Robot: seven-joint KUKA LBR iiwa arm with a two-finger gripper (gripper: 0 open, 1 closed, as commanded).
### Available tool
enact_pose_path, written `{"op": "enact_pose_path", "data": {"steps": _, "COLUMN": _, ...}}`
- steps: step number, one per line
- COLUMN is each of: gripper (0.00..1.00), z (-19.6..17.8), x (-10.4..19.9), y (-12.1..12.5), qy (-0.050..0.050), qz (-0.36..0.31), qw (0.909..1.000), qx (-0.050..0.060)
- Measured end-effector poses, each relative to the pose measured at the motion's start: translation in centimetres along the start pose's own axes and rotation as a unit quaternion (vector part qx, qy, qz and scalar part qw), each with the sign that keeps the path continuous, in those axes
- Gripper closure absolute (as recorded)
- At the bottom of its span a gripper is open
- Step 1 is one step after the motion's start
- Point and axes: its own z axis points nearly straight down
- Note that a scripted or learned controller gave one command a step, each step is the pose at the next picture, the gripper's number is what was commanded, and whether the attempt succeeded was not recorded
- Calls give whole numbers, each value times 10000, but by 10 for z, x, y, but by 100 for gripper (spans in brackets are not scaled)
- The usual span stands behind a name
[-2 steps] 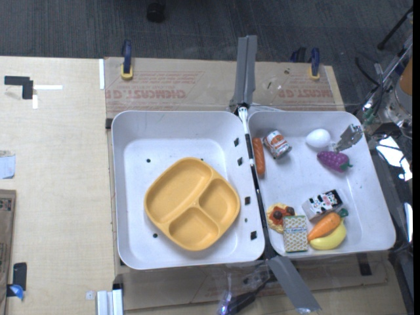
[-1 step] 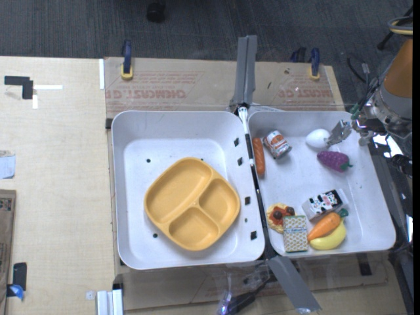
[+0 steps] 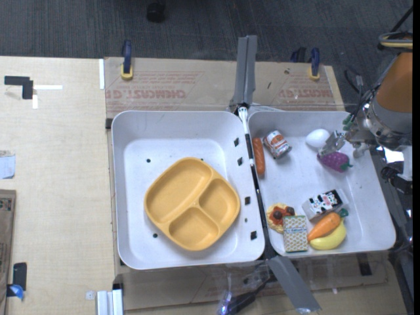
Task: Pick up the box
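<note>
- Green-and-tan printed card: that is the small flat box [image 3: 295,233] I am after, lying at the near edge of the right-hand white plastic bin [image 3: 367,176], its long axis running near to far.
- Touching it on the right are a yellow toy banana [image 3: 330,239] and an orange toy carrot [image 3: 326,226]; a small round pizza-like toy [image 3: 280,216] is sitting just beyond its far left corner, and a black-and-white milk carton [image 3: 323,203] is lying just beyond the carrot.
- In the left-hand bin, a yellow three-compartment plastic plate [image 3: 191,204] is resting on its own.
- Further off, a purple bunch of toy grapes [image 3: 333,161], a white egg [image 3: 317,138], a small tin can [image 3: 277,144] and a red sausage [image 3: 258,157] are spread across the right bin.
- My gripper [image 3: 349,138] is hanging over the far right part of that bin, just beside the grapes; I cannot tell how my jaws are standing.
- The box is lying well apart from me, toward the near side and to the left, so I am judging the coming move as a reach nearward past the carton, with the jaws set across the box's short width.
</note>
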Motion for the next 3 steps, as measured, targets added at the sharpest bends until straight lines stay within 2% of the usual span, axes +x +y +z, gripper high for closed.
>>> {"op": "enact_pose_path", "data": {"steps": 1, "gripper": 0, "z": 33, "x": 5, "y": 30, "qy": 32, "qz": -24, "qw": 10000, "qx": -15}}
{"op": "enact_pose_path", "data": {"steps": 2, "gripper": 100, "z": 24, "x": 2, "y": 29, "qy": -2, "qz": -27, "qw": 10000, "qx": -3}}
{"op": "enact_pose_path", "data": {"steps": 3, "gripper": 0, "z": 23, "x": 5, "y": 30, "qy": 15, "qz": -44, "qw": 10000, "qx": -14}}
